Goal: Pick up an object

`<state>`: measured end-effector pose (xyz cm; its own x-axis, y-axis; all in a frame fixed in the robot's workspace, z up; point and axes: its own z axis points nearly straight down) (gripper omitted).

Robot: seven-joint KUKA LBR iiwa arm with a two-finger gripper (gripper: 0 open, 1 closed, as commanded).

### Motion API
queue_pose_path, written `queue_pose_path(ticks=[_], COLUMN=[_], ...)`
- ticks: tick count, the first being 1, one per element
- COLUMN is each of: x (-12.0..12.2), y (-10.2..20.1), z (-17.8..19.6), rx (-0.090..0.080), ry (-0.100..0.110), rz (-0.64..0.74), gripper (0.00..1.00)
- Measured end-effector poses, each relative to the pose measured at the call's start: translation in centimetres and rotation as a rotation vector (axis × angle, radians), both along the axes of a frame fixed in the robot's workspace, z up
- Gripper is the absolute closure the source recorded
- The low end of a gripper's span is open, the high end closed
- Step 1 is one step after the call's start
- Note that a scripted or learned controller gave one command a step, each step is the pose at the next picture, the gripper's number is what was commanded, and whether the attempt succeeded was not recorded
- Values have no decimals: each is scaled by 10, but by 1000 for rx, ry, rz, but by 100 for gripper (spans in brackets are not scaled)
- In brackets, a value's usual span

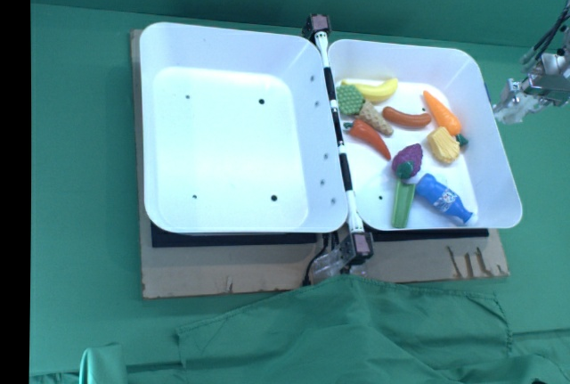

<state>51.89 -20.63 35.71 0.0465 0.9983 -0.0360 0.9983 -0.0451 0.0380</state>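
Metal pincer [515,102] at right bin's [499,161] outer edge; open or closed, cannot tell. Plastic toy foods crowded inside; orange carrot [442,112] nearest. Risk: crowding causes glancing, failed grasp.

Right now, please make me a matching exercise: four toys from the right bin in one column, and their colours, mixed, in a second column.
Things:
1. banana
2. bottle
3. carrot
4. grapes

Colours:
A. blue
B. purple
C. yellow
D. orange

Pairs: 1-C, 2-A, 3-D, 4-B
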Motion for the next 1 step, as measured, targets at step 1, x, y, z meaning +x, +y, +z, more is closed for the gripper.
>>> queue_pose_path(ticks=[1], x=[1], y=[-2], z=[11], rx=[-4], ry=[-4], rz=[-3], gripper=[100])
